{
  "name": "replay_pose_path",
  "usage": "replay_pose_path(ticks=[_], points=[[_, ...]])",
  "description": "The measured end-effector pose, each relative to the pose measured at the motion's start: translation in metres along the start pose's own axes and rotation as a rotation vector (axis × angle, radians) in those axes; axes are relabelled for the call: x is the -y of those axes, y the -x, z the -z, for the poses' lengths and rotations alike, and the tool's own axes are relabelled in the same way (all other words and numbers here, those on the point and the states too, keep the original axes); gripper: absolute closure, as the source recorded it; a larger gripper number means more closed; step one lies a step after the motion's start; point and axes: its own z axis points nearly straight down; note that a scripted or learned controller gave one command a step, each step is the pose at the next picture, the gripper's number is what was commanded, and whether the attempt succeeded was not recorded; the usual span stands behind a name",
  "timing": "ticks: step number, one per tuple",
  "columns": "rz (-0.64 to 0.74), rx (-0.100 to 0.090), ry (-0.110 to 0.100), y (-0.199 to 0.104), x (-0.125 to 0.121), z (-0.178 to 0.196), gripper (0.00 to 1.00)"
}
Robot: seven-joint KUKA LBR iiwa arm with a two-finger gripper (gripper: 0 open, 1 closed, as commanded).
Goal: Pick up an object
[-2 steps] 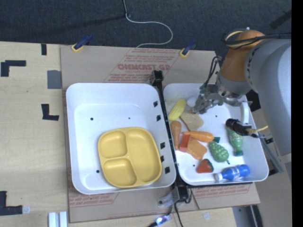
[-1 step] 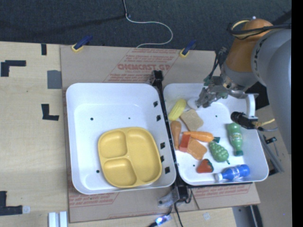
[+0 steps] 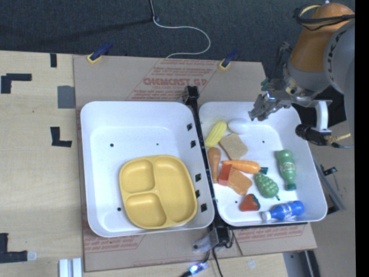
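Note:
The right bin [image 3: 300, 133] holds several toy foods: a yellow corn cob [image 3: 216, 133], a tan bread slice [image 3: 233, 146], a carrot [image 3: 243, 166], an orange wedge [image 3: 237, 181], a sausage-like piece [image 3: 214, 162], a green bumpy fruit [image 3: 266, 185], a strawberry [image 3: 249, 202], a green bottle [image 3: 286, 167], a blue bottle [image 3: 283, 211] and a small white piece [image 3: 237, 124]. My gripper [image 3: 259, 112] hangs over the bin's far right part, above and right of the white piece, with nothing seen between its fingers.
The left bin [image 3: 98, 126] carries a yellow divided plate [image 3: 157, 190]. A black divider clip [image 3: 192, 94] sits where the bins meet. The grey arm with its orange band [image 3: 314, 36] fills the upper right. A white cable [image 3: 173, 26] lies behind the bins.

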Motion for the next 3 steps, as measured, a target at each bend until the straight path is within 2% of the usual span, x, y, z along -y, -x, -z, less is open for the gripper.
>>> replay_pose_path(ticks=[1,2,3], points=[[0.001,-0.001,-0.004,0.000,-0.001,0.023,1.00],[0.002,-0.001,-0.007,-0.032,0.028,0.027,1.00],[0.001,-0.001,-0.009,-0.060,0.072,0.028,1.00]])
